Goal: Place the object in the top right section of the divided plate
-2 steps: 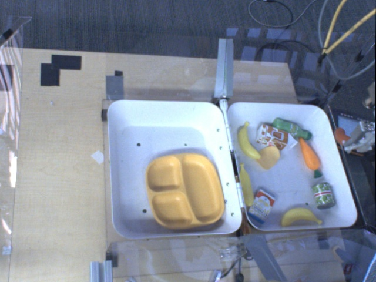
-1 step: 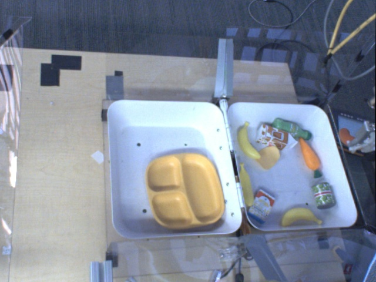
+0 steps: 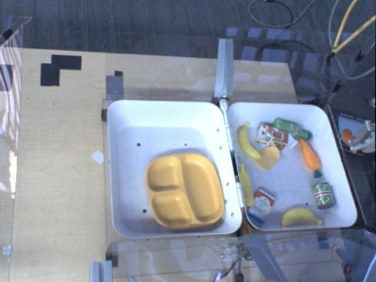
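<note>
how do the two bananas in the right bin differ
The upper banana lies near the bin's left wall, running up and down the view; the lower banana lies near the front edge, running across it. The upper one touches a tan piece; the lower one lies apart. Both are yellow and curved.

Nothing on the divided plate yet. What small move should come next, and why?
Probably bring the arm in over the right bin toward one loose item, such as the carrot: the yellow divided plate in the left bin has bare sections.
</note>
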### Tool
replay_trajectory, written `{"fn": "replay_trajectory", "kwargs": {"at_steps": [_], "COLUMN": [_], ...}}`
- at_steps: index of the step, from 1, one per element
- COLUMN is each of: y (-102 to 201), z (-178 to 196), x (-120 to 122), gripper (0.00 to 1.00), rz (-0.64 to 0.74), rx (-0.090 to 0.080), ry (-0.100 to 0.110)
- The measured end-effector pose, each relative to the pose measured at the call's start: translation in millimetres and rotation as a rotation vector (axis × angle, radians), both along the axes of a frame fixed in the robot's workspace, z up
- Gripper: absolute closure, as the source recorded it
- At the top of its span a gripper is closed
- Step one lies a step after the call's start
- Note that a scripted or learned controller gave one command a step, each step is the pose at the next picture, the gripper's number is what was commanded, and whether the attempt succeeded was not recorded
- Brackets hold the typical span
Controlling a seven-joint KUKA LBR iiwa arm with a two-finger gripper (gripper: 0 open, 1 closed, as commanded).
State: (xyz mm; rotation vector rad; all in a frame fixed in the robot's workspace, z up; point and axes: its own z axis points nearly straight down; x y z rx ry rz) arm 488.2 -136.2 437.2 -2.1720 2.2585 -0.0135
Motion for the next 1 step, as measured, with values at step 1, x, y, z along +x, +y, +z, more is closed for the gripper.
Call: {"fn": "replay_trajectory", "kwargs": {"at_steps": [1], "y": [9.7], "z": [-0.1], "x": [0.6], "gripper": [1.00], "rz": [0.015], "rx": [0.000], "ry": [0.000]}}
